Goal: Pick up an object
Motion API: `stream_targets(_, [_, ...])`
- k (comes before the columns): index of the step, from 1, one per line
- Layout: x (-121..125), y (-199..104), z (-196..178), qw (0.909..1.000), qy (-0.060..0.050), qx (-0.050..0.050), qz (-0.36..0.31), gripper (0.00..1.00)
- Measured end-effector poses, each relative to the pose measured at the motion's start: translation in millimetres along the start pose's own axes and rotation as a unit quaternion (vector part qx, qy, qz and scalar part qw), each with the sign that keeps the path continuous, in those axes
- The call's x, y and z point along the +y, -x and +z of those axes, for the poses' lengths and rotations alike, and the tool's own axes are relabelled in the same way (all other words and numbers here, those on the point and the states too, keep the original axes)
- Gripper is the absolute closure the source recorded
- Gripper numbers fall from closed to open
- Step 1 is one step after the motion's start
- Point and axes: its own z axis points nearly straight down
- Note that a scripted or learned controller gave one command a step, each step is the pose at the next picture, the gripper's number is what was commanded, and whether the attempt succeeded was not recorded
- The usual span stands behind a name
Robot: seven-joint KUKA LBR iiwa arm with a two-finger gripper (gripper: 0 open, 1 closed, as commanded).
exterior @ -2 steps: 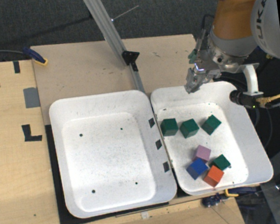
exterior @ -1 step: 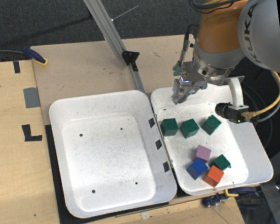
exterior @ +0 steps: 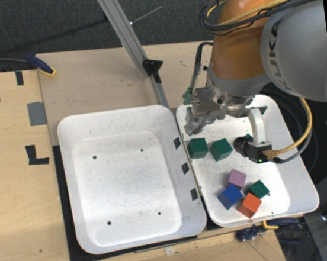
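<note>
My gripper (exterior: 191, 124) hovers just at twelve o'clock of a green cube (exterior: 198, 147); I cannot tell its finger opening. The cube looks light, rigid and flat-sided, so I'd pinch opposite faces.

Tan wooden bench (exterior: 16, 194), dark carpeted floor (exterior: 30, 22)

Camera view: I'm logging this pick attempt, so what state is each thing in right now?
Gripper: low over the right bin's far left corner, holding nothing visible.
Two green cubes: side by side, loose in the right bin.
Purple, blue, green and orange cubes: clustered, touching.
</note>
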Motion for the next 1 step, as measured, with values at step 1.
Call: stream_targets(1, [-16.7,-45.9,9.2,1.0,0.0,0.0,0.0,1.0])
